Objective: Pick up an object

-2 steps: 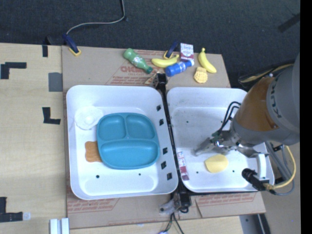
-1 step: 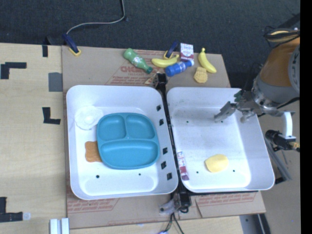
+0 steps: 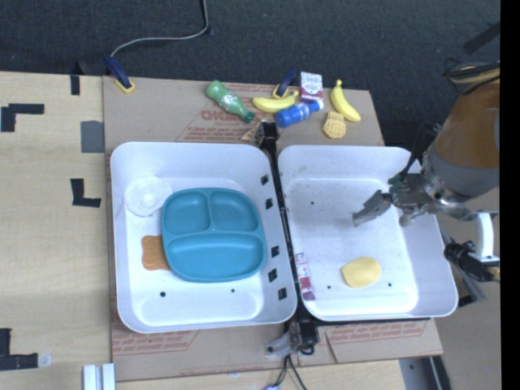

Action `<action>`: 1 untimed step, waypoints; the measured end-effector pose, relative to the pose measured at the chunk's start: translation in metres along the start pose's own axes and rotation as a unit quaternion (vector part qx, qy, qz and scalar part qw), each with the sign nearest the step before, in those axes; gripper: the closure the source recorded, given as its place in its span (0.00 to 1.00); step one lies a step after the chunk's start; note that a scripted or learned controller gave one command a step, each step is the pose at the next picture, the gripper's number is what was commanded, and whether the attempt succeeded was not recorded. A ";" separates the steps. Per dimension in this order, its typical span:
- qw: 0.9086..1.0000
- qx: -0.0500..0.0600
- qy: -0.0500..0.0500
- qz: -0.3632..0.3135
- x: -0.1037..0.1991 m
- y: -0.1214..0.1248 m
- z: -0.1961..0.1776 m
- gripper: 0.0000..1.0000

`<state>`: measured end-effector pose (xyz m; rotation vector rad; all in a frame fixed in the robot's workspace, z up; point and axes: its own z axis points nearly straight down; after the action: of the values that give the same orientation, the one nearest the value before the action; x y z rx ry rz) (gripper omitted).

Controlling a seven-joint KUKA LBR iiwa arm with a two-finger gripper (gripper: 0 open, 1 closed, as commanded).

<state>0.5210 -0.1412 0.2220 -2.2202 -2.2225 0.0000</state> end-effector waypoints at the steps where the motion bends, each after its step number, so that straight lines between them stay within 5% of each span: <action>1: 1.000 0.000 -0.001 0.001 0.003 -0.032 0.127 0.00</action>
<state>0.4893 -0.1386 0.0953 -2.2232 -2.2214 0.0012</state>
